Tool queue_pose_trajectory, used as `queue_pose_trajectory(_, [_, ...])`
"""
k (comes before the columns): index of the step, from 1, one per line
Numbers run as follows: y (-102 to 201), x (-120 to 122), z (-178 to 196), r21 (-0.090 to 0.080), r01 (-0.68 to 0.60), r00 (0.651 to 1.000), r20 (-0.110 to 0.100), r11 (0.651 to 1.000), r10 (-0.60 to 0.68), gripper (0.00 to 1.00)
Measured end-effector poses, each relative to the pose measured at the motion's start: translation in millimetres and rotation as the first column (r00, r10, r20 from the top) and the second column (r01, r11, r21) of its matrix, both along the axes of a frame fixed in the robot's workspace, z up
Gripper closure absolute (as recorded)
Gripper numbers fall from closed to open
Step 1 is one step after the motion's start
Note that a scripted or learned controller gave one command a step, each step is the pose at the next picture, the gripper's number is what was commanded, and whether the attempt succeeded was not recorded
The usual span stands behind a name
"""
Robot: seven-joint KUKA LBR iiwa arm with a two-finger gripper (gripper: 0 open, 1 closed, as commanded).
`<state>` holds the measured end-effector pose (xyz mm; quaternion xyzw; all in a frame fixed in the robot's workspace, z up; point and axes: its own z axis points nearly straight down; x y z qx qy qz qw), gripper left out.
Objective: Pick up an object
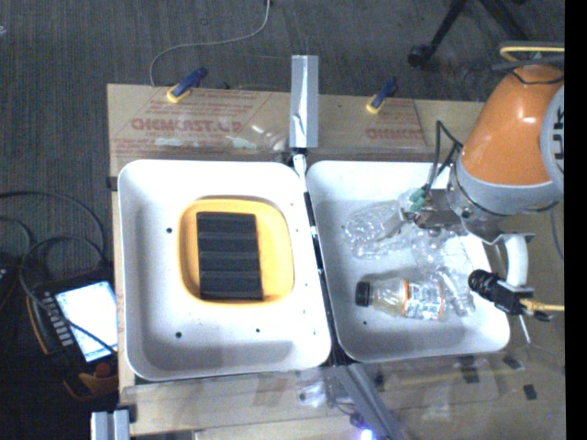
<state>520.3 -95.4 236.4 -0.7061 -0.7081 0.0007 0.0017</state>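
Jaws (424,211) sit low over the right bin (335,246), at the crumpled clear plastic packaging (381,227) in its upper half; whether they are apart or together I cannot tell, since the wrist and the orange band of the arm (514,145) cover most of them from above. Only a dark tip with a green fleck shows at the plastic's edge, and I cannot say if it touches.

Right bin contents: the clear packaging, hard to outline against the white floor; more crinkled clear film (449,264) trailing toward the right wall, partly under the arm; a small bottle (404,298) lying on its side in the lower half, dark cap pointing left, amber liquid inside, label too small to read. A black fitting (486,284) on the arm overlaps the bin's right rim.

Left bin (147,282): a yellow tray (191,246) near centre, holding a black ribbed block (229,255) that lies flat within its rim.

Worktop (133,122) behind the bins is brown board with faint red print and two blue-and-yellow clamps (186,83) on the far edge.
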Motion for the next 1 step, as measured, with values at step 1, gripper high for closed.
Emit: queue_pose_trajectory(1, [-14.9,-32.0,-145.1,-0.003,-0.055,0.998,0.017,0.998,0.055,0.00])
